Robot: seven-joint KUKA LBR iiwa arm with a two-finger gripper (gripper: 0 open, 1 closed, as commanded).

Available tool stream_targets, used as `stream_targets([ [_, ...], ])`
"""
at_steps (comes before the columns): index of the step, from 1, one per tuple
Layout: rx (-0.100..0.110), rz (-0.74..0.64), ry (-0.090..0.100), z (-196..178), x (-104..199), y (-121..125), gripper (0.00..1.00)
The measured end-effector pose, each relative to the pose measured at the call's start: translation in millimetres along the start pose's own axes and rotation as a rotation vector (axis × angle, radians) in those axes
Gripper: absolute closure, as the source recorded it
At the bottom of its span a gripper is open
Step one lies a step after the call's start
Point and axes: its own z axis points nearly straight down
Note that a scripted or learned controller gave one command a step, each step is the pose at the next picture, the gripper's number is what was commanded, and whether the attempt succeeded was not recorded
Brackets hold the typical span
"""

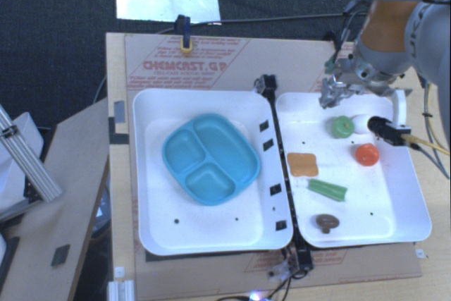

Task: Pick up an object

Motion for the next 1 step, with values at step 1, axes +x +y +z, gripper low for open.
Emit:
stream_targets([
  [1, -0.001, -0.002, 0.0, -51.5, 8.5, 7.7, 1.0],
])
